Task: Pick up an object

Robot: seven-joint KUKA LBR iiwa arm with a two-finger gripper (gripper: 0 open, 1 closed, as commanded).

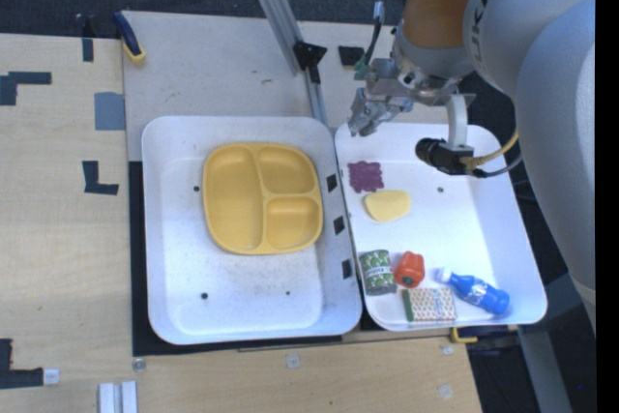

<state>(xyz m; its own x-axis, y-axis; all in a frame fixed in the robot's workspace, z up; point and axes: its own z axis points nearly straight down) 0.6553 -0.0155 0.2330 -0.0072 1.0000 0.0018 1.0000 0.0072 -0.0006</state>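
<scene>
My gripper hangs over the far left corner of the right bin, just above the rim. Nothing shows between its fingertips. Below it in the bin lie a purple bunch of grapes and a pale yellow flat piece. Nearer the front edge sit a small green can, an orange-red pepper, a blue bottle and a speckled flat packet.
The left bin holds a yellow divided plate. A grey metal post slants down to the bins' far edge, close to the gripper. The arm's grey body fills the right side above the right bin.
</scene>
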